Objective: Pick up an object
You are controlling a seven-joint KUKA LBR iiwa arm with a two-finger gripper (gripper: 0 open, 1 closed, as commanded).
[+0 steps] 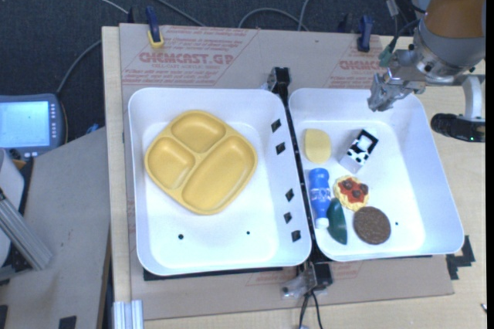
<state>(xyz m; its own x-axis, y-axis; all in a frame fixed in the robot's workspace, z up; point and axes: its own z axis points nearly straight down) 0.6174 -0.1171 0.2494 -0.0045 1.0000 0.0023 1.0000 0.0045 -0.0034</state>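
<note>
The right bin [413, 157] holds several small objects: a pale yellow block [316, 144], a black-and-white die-like cube [360, 149], a blue bottle [319, 195], a small pizza-like toy [351, 192], a dark green piece [337, 221] and a brown round cookie [372, 225]. My gripper [384, 96] hangs over the bin's far edge, up and to the right of the cube, apart from all the objects. Nothing shows between its fingers.
The left bin [154, 227] carries a yellow divided plate [201, 161]. Black clips run along the divider between the bins [287, 165]. Clamps [154, 32] hold the cardboard backing at the rear. A small screen [29, 123] sits at the left.
</note>
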